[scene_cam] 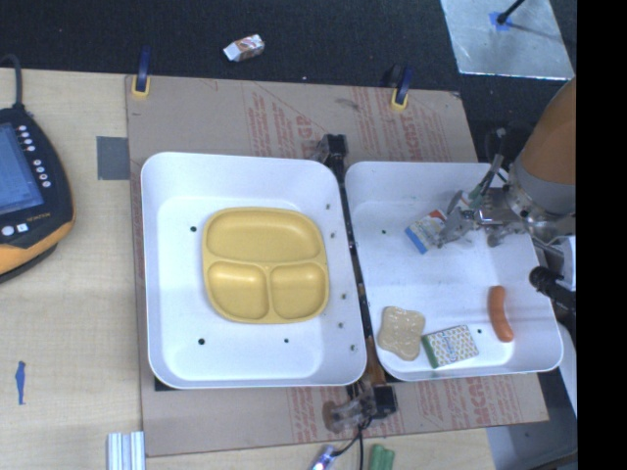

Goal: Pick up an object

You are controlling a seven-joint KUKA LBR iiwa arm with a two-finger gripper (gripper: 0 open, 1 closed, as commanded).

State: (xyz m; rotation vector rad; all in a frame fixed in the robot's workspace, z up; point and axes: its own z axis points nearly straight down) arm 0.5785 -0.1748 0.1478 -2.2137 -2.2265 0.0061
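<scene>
From my seat at the remote desk, nearest the camera is the front edge of the brown cardboard sheet (245,414) that lies under both bins. In the right bin (387,189), along its near wall, a green patterned box (451,346) lies flat, touching a pale beige biscuit (401,331) on its left. A little further back, by the right wall, an orange sausage (501,313) lies on its own, apart from both.

The left bin (167,262) holds a yellow divided plate (265,262), sitting flat around the middle of the floor.

Further in, in the far half of the right bin, I see the blue-and-white packet (426,233) lying on the bin floor. The gripper (458,221) is low over the bin just beside the packet's right end; I cannot tell whether it touches it, nor whether the pincer is spread or pressed together. The grey arm (534,204) with its orange band (554,135) comes in from the right.

At the left edge rests a control pendant (24,199). Beyond the bins, two clamps (142,76) pin the cardboard's far edge, and a crumpled wrapper (244,47) lies on the dark floor
</scene>
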